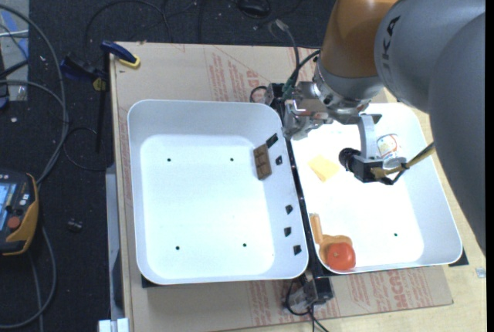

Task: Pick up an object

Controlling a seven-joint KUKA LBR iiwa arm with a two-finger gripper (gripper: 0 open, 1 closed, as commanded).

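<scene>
Dark carpet strewn with cables surrounds the bench (201,60), a pale board carrying two shallow white bins side by side. From the camera view, the left bin (154,207) holds a small brown block (262,162) against its right wall. The right bin (432,238) holds a yellow piece (323,167), an orange stick (316,227) and a red ball (339,254) at its near corner. The arm (401,22) hangs over the right bin's far end, its jaws (305,118) low near the dividing wall; whether they are open or closed I cannot tell, and nothing shows between them. This looks like the approach step: next comes centring over the yellow piece just beside them, then descending.
</scene>
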